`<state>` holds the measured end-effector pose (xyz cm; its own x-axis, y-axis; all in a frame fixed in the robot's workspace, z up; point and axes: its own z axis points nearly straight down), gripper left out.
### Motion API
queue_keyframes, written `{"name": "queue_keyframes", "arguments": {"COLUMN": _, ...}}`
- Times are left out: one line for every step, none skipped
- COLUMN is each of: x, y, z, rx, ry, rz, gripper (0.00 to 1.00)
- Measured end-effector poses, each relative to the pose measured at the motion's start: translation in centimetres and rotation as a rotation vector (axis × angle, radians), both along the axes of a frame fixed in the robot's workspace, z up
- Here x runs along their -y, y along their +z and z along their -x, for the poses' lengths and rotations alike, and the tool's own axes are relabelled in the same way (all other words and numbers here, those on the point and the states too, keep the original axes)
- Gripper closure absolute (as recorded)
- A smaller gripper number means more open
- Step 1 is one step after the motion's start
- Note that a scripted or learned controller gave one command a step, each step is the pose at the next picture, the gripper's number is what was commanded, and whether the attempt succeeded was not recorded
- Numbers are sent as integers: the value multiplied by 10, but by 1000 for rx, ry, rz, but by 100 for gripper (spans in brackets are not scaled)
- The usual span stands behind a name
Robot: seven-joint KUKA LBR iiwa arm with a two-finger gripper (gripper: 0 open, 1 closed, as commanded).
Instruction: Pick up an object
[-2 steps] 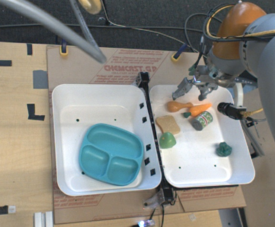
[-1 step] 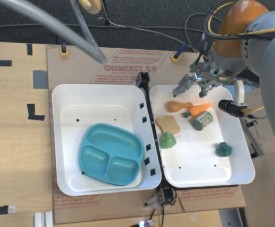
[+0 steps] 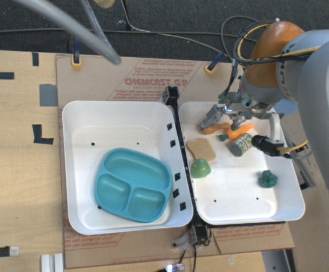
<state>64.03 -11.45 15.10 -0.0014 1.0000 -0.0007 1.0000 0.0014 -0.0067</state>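
Cardboard sheet (image 3: 153,78) under two shallow white bins, laid on a wooden bench (image 3: 17,169). Left bin (image 3: 76,115): holds one teal divided tray (image 3: 133,185), three compartments, lying flat toward the near side of the bin and slightly turned; nothing rests in its compartments. Right bin (image 3: 289,208): holds several small items, all in its middle and far half. Nearest, a dark green lumpy piece (image 3: 268,179) close to the right wall, well apart from the rest. Next, a light green rounded object (image 3: 200,168) near the divider between the bins, just beside a tan, flat, bread-like slice (image 3: 201,148) that lies a little farther back. Farther right, a small bottle-shaped item (image 3: 240,144) with a green body and a pale label, lying on its side. Behind it, an orange carrot-like piece (image 3: 236,131) lying across the far part of the bin. Gripper (image 3: 227,115): lowered over the far part of the right bin, directly above the orange piece and near the bottle; whether the fingers are spread or closed, and whether anything sits between them, cannot be told from here. Arm (image 3: 306,67): grey, with an orange band (image 3: 274,38), entering from the right, cables looped about the wrist. Yellow clamps (image 3: 76,60) at the far edge of the cardboard.
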Motion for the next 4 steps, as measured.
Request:
{"name": "queue_keyframes", "arguments": {"x": -4, "y": -49, "z": -7, "rx": 1, "ry": 1, "rz": 0, "gripper": 0}}
{"name": "queue_keyframes", "arguments": {"x": -5, "y": -67, "z": -7, "rx": 5, "ry": 2, "rz": 1, "gripper": 0}}
{"name": "queue_keyframes", "arguments": {"x": -5, "y": -57, "z": -6, "rx": 0, "ry": 3, "rz": 0, "gripper": 100}}
{"name": "queue_keyframes", "arguments": {"x": -4, "y": -13, "z": -1, "rx": 8, "ry": -1, "rz": -1, "gripper": 100}}
